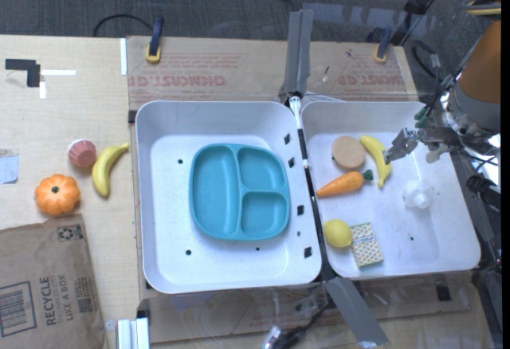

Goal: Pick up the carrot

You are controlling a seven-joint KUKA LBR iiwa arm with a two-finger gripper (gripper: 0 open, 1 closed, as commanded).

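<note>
The orange carrot [343,183] lies in the right bin [446,252], near its left wall, with its green stem end pointing right toward a yellow banana [376,158]. My gripper [416,147] hangs over the upper right part of the same bin, to the right of the banana and up and to the right of the carrot. Its fingers stand open with nothing between them. The carrot is in full view and untouched.
The right bin also holds a tan round piece [348,152], a lemon [337,233], a small patterned box [366,245] and a clear lump [417,197]. A teal divided plate [239,191] lies in the left bin [159,260]. A pumpkin [57,194], a second banana [107,167] and a pink cupcake [81,154] sit on the bench at left.
</note>
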